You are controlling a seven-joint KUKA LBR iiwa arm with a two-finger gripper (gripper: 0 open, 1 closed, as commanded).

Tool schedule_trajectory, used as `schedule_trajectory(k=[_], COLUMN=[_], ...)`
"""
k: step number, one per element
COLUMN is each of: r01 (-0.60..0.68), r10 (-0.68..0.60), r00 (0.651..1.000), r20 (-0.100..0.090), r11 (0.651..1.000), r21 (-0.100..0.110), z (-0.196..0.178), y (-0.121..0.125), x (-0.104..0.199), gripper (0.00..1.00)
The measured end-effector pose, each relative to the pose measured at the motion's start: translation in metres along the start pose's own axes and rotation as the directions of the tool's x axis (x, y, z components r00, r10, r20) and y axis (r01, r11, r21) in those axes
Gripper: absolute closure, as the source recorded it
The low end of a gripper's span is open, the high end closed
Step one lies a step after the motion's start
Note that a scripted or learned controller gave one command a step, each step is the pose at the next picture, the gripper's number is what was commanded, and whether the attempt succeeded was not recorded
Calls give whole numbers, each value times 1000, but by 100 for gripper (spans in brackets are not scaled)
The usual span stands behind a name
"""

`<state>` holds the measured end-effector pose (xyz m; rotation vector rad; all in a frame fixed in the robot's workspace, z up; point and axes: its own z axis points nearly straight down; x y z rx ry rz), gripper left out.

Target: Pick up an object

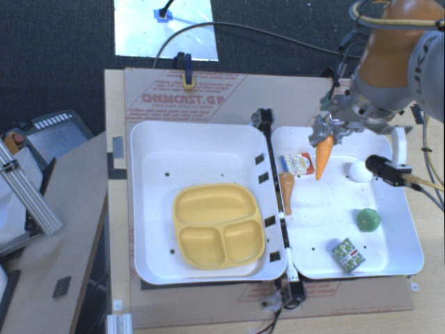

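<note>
Above the right bin (410, 256), beside a snack packet (297, 163), an orange carrot (323, 158) is clamped by the gripper (325, 139).

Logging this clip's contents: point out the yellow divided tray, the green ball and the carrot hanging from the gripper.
yellow divided tray (208, 207), camera view, floor of its large compartment.
green ball (368, 219), camera view, centre of the ball.
carrot (322, 158), camera view, middle of its orange body.

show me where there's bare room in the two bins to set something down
Left bin: bare floor above and left of the yellow tray. Right bin: a bare patch between the lying carrot, green ball and small box. Its top is crowded: packet, white egg, and the tool holding a carrot.
</note>
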<state>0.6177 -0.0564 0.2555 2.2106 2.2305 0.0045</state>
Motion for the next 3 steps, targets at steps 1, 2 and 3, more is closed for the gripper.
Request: schedule_trajectory(k=[1,2,3], r01=[1,0,0], r10=[-1,0,0], r00=[1000,1000,1000], r20=[-1,-1,-1], r11=[1000,1000,1000], r21=[2,3,3], z=[-1,19,17], y=[-4,-11,-18], x=[59,112,159], gripper=[100,100,100])
